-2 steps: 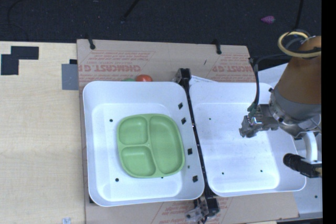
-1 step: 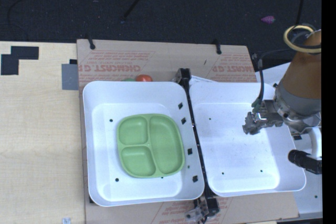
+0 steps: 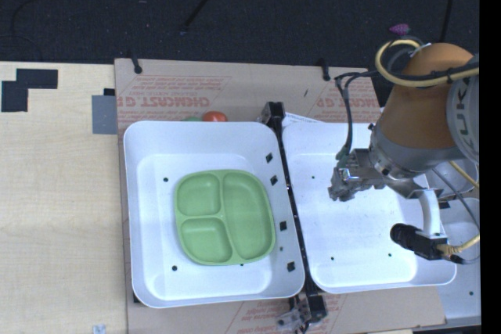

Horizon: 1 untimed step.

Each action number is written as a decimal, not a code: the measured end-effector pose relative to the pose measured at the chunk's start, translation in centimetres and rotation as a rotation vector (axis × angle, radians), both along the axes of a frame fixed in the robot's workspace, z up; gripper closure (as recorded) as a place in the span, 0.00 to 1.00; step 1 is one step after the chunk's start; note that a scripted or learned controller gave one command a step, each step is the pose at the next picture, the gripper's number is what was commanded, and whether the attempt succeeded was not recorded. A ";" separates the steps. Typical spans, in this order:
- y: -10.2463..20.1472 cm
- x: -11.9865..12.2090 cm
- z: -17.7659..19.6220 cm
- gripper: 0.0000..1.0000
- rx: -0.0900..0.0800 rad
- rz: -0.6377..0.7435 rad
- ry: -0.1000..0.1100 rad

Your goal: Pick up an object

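A light green divided plate [image 3: 225,216] with three compartments lies flat in the middle of the left bin [image 3: 149,168]. My gripper [image 3: 344,188] hangs over the upper middle of the right bin [image 3: 368,270], low above the white floor. It is well apart from the plate, on the other side of the divider between the bins. I see no object under it or touching it.
A small red-orange object [image 3: 214,117] lies outside the bins, just behind the left bin's back rim on the cardboard sheet [image 3: 196,94]. The black clips of the divider [image 3: 283,199] run between the two bins. The arm's orange band [image 3: 427,102] looms over the right bin's back right.
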<state>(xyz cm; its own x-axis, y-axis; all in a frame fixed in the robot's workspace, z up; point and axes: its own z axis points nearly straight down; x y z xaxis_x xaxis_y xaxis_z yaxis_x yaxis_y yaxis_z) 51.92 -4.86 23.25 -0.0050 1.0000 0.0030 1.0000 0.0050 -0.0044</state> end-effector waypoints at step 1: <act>5.5 0.4 -1.1 1.00 -0.001 -0.001 0.001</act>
<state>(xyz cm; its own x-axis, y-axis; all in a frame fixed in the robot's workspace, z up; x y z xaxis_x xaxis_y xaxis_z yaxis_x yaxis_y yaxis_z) 52.30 0.63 22.18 -0.0041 1.0000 0.0019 1.0000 0.0041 -0.0058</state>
